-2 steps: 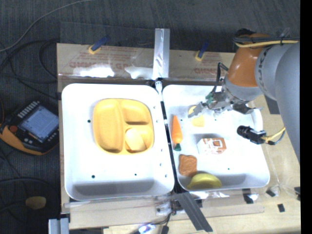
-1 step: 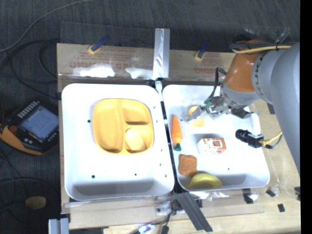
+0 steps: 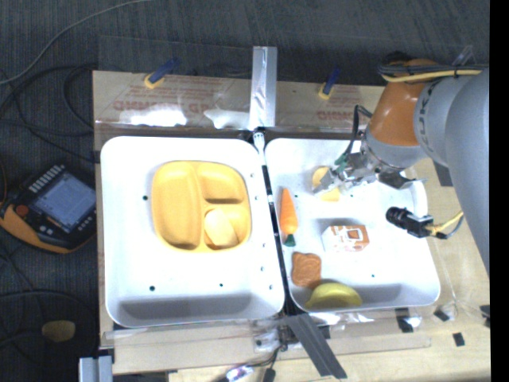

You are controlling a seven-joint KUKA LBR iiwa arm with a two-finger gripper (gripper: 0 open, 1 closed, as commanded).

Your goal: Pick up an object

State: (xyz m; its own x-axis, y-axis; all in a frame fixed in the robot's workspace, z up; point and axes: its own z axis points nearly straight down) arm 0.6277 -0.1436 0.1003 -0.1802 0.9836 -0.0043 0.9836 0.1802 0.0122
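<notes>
Hand (image 3: 343, 173) low in the right white bin (image 3: 413, 281), on a small pale-yellow object (image 3: 322, 178) near the bin's back wall; cannot tell whether it is open, closed or gripping. Risks, judged: pinch glances off, nudging the piece toward the divider-side plastic carrot (image 3: 287, 213); lift comes up empty.
</notes>
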